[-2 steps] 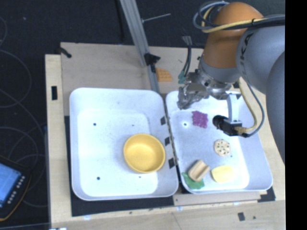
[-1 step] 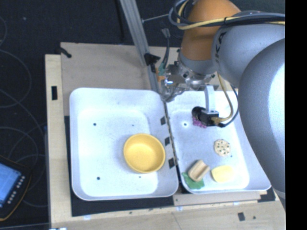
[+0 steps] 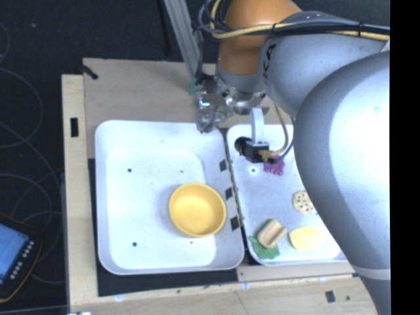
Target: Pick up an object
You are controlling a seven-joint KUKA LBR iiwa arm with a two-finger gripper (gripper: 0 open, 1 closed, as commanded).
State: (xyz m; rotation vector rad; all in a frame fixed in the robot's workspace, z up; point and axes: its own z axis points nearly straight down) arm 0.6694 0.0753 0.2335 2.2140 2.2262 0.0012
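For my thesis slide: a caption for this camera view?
Tool above left bin's far rim; yellow bowl inside.

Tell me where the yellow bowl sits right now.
The yellow bowl sits in the left bin, toward its lower right, close to the divider between the two bins. The cookie lies across that divider in the right bin.
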